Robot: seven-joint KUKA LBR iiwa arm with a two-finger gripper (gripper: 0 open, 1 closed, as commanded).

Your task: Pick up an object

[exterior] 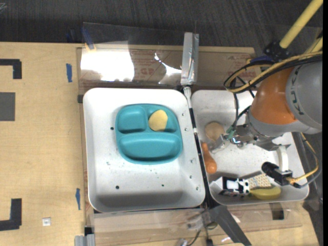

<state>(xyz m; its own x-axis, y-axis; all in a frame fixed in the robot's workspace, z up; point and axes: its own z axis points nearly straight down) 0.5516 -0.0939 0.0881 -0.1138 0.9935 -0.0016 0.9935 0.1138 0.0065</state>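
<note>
Arm [287, 99] reaches into my right bin [225, 102], and its gripper [224, 140] sits low beside a tan ball [213, 130]. I cannot tell how it is set. An orange carrot [208, 159] lies just left. Near the front are a banana [265, 192] and a black-and-white toy [234, 185]. My left bin [97, 152] has a teal tray [148, 147] with a yellow ball [158, 120].

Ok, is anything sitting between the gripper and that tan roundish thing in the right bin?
Nothing visible does. The gripper sits in the right bin right beside the tan object; the carrot lies below it, off that line.
</note>
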